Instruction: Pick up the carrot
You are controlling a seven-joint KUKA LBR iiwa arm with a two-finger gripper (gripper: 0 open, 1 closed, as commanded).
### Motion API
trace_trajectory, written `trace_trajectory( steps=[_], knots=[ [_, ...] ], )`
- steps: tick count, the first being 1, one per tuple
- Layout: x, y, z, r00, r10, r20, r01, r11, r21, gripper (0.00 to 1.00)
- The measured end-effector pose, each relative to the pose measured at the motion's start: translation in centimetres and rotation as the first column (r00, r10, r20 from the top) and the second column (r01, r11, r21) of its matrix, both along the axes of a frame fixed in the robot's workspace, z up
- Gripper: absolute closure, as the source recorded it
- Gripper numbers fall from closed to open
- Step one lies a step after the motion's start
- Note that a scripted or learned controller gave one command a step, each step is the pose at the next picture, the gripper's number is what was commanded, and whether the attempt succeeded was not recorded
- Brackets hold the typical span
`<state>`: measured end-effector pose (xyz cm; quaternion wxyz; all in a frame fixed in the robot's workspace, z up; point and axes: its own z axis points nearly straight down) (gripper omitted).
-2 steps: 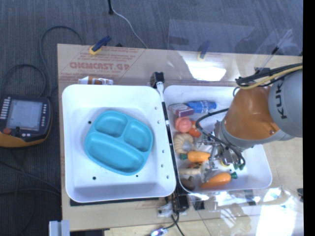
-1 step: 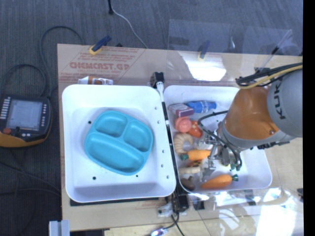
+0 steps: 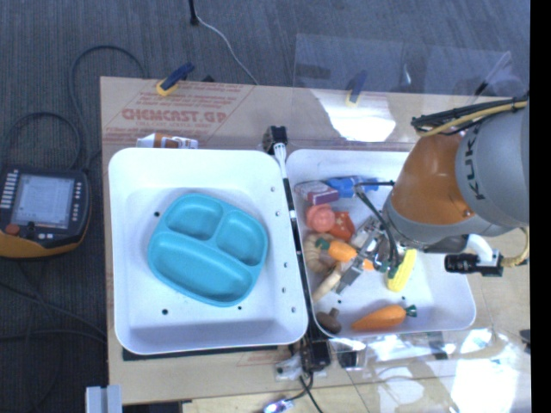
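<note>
The carrot (image 3: 380, 318) is lying on its side at the lower middle of the right bin (image 3: 448, 304), looking light, stiff and smooth, best pinched across its thick middle, while the gripper (image 3: 362, 261) is hovering above-left, its opening unreadable.

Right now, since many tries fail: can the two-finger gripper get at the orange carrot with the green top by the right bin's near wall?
Probably yes. The carrot lies apart from the other toys with nothing on it, and the gripper hovers just above-left of it.
</note>
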<state>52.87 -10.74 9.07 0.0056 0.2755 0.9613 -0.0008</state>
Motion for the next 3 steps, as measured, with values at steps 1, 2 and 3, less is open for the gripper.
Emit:
trace_trajectory(
  steps=[1,2,3],
  knots=[
    [1.4,1.0,0.0,0.989,-0.147,0.0,0.147,0.989,0.0,0.0],
    [1.7,1.0,1.2,0.989,-0.145,0.009,0.145,0.989,-0.002,1.0],
    [-4.4,5.7,9.4,0.897,-0.442,-0.009,0.442,0.897,0.004,1.0]
  ],
)
